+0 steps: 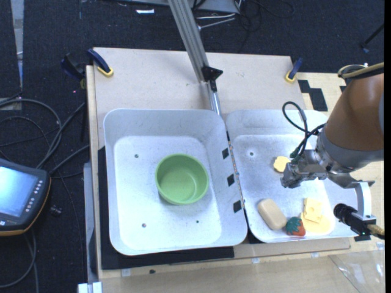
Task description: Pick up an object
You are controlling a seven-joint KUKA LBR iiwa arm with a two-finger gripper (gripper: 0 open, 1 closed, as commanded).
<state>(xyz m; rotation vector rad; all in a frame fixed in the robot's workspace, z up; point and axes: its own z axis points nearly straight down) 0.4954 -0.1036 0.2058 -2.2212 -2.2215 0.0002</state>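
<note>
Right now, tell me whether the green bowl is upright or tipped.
Upright: the green bowl sits in the left bin, its round opening facing up.

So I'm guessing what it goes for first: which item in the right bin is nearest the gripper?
The small yellow piece, just left of the gripper. The tan loaf, strawberry and cheese wedge lie lower, near the bin's front.

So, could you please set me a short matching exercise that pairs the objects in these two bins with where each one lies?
Things:
1. round green plastic bowl
2. pale tan bread-roll-shaped piece
3. small red strawberry-like toy with a green top
4. yellow holed cheese-like slice

Places:
A. near edge of the right bin, between the tan and yellow pieces
B. middle of the left bin
C. right bin, rightmost of the near cluster
D. right bin, leftmost of the near cluster

Pairs: 1-B, 2-D, 3-A, 4-C
</note>
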